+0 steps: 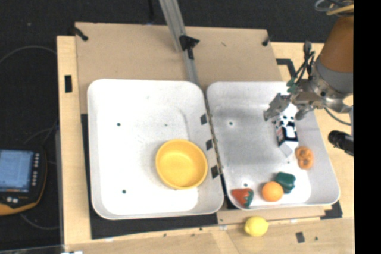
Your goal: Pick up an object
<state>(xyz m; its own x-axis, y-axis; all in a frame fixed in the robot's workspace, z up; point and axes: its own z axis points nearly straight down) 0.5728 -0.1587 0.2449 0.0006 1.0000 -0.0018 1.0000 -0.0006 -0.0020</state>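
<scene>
One two-finger gripper [287,105] on the grey arm with the orange band [338,52], hovering over the upper right part of the right-hand shallow white bin [238,105]. Fingers spread apart, nothing between them: one grey finger [274,108] angled toward the bin's middle, the other toward the arm side. Directly below the fingertips, a small black-and-white patterned box [287,129], lying near the bin's right wall, apart from the fingers as far as can be judged.

Further toward the near edge from the gripper, a lumpy orange-brown toy piece [305,156], close beside the patterned box. Beyond that, along the bin's near wall, three more things in a row: a dark green plastic pepper-like piece [286,181], a round orange ball-shaped fruit [272,191] touching it, and a red strawberry-like piece with a green tip [242,196] off in the near corner farthest from the arm.

Outside the bin, past its near wall, a yellow lemon-shaped fruit [256,226] on the tan wooden bench [143,44].

Well away from the gripper, across the divide, the left-hand shallow white bin [119,110] with a round yellow plastic bowl [181,163] sitting upright near its inner near corner.

Beyond both bins, a slanted grey metal pole [169,3]. Farthest from the gripper, off the bench, a handheld control pendant with a blue screen [18,178].
</scene>
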